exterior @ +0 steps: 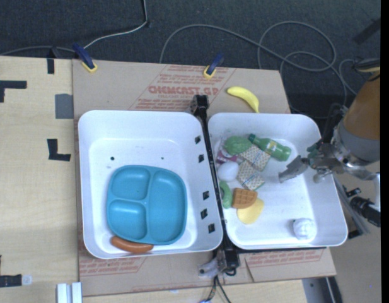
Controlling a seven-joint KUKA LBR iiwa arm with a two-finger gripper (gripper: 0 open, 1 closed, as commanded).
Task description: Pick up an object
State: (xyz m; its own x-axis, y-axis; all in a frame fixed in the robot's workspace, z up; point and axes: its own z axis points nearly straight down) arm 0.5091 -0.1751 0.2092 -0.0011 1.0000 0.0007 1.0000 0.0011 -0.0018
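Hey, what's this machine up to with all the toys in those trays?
A grey robot arm reaches in from the right, its gripper poised over the right white bin, holding nothing. That bin holds a green plastic bottle, a waffle-shaped toy and other bits. The left white bin holds a blue divided plate and an orange toy sausage.

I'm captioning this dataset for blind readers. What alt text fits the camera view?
A grey robot arm's gripper hovers over the right white bin, which holds a green bottle and toy food. The left white bin holds a blue divided plate and a hot dog; a banana lies outside on cardboard.
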